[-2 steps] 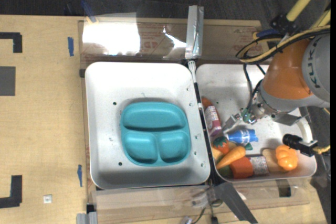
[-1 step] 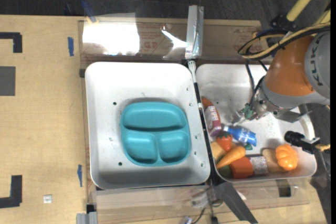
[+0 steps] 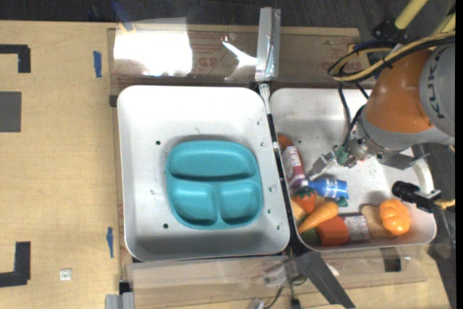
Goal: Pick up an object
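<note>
We are hovering our gripper (image 3: 346, 155) in the right bin (image 3: 311, 108), just above-right of the blue toy (image 3: 329, 188); we cannot tell its state.

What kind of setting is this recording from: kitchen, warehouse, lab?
Most likely a robotics lab bench set up for grasping trials. A KUKA arm reaches over two white bins; one holds a teal divided tray, the other toy food such as a carrot. Blue tape marks the bench.
</note>
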`<state>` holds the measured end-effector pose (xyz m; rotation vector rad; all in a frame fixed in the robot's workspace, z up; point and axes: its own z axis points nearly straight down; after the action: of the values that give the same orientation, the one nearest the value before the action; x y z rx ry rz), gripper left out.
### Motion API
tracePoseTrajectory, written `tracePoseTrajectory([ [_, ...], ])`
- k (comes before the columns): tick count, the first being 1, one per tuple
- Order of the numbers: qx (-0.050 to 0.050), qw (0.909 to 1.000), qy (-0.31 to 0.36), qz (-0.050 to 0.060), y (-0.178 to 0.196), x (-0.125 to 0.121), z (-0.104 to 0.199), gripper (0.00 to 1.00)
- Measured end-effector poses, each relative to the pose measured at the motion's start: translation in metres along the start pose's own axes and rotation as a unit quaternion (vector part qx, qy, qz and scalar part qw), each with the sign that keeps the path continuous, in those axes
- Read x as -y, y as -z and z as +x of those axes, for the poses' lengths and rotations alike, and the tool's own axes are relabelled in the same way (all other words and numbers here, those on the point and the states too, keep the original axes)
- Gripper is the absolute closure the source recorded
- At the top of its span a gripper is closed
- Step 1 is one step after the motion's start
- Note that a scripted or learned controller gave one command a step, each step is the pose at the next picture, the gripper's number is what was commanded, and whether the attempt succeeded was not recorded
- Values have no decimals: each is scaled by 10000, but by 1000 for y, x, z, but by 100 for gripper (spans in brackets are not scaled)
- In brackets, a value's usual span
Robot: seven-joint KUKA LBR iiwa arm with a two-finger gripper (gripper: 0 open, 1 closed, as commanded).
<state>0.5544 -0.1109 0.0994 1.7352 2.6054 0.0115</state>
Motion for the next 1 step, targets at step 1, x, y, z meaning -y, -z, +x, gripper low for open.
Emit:
tracePoseTrajectory([
  [1, -4, 9993, 376, 12, -10, 68, 25, 0],
])
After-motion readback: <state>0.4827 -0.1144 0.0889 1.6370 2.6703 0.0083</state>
